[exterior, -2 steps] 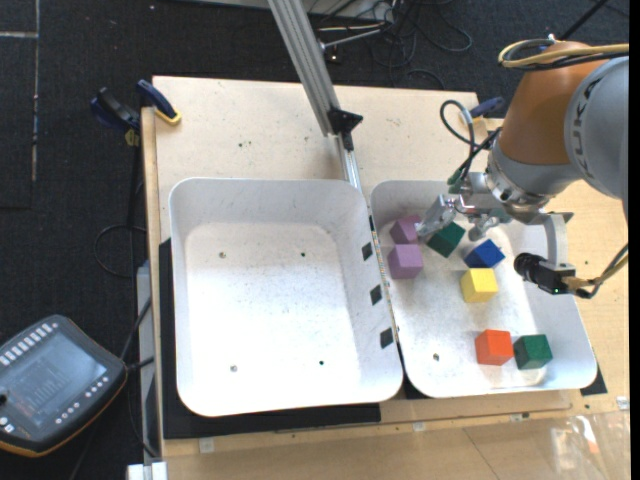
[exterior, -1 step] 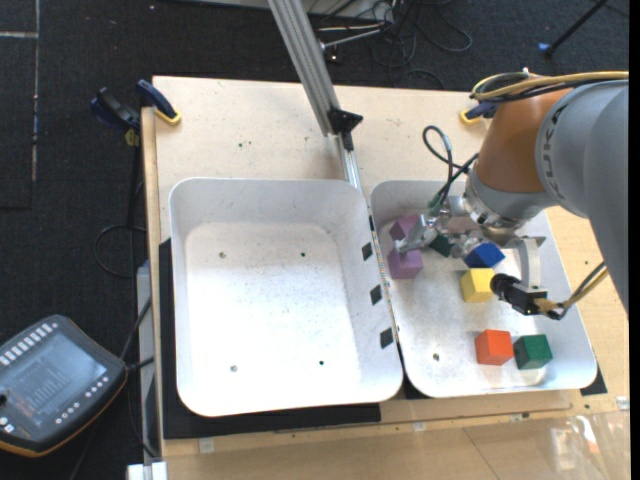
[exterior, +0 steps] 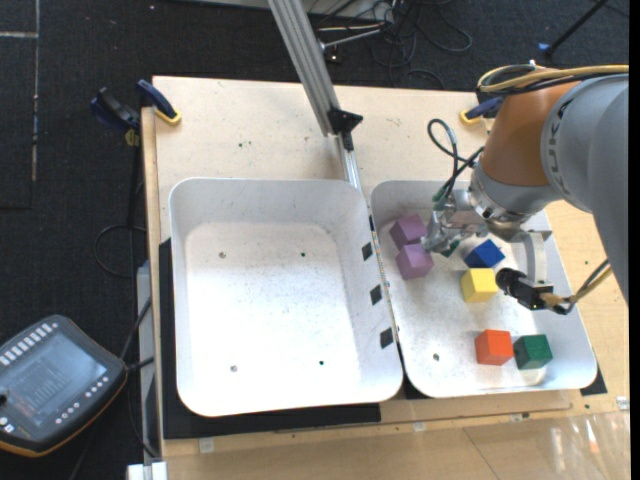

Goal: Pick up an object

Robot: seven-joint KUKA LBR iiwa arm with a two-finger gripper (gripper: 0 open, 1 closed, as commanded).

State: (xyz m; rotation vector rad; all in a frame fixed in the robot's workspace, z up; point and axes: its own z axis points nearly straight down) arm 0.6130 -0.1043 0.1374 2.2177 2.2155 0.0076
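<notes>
The right bin (exterior: 440, 373) holds several small blocks. Two purple blocks lie near its left wall, one (exterior: 406, 231) behind the other (exterior: 414, 261). A blue block (exterior: 486, 254) sits next to a yellow block (exterior: 479, 284). Toward the front lie an orange block (exterior: 493, 347) and a green block (exterior: 533, 350). My gripper (exterior: 445, 236) reaches down from the right between the purple blocks and the blue block, close to the nearer purple one. Its fingers are too small and dark to read.
The left bin (exterior: 200, 268) stands beside the right one. A metal pole (exterior: 305, 53) slants over the bench's back. Clamps (exterior: 160, 103) grip the bench's far corners. A teach pendant (exterior: 50, 378) lies on the floor at the left.
</notes>
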